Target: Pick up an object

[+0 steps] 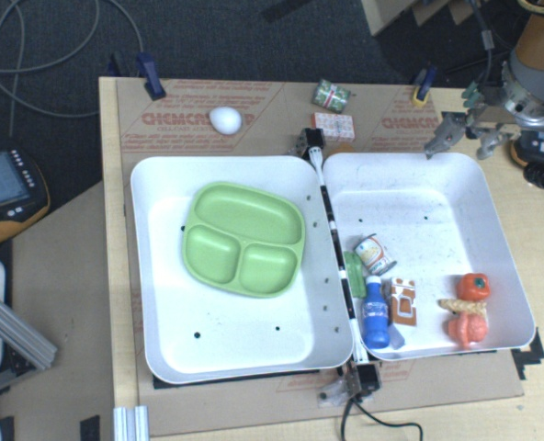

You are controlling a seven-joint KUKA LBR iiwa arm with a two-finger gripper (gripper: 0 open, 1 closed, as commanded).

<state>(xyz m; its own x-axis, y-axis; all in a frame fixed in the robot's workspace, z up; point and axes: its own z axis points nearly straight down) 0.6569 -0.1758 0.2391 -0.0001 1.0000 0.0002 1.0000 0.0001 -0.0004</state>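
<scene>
White plastic bins sit side by side on a cardboard-covered worktop [254,108]. The right bin [419,191] holds the pickable things, grouped toward its 6 o'clock edge: a blue bottle [375,315] with a white cap, lying along the divider; a small can [374,254] with a printed label, just above it; a small brown-and-white carton [403,302] just beside the bottle; a red tomato [473,287] with a green stem at 4 o'clock; and an orange-pink lump [467,322] touching the tomato from below. Label print on the can and carton is too small to read.

The left bin [162,320] carries a light green three-compartment plate [243,239].

Red lettering on the cardboard reads roughly "CHEMCAL" at 11 o'clock; the rest is not legible. A white egg [224,119], a green-labelled can [331,95] and a small packet [334,126] lie on the cardboard above the bins.

The claw [463,134] hangs over the right bin's 1 o'clock corner, fingers spread apart, gripping nothing.
</scene>
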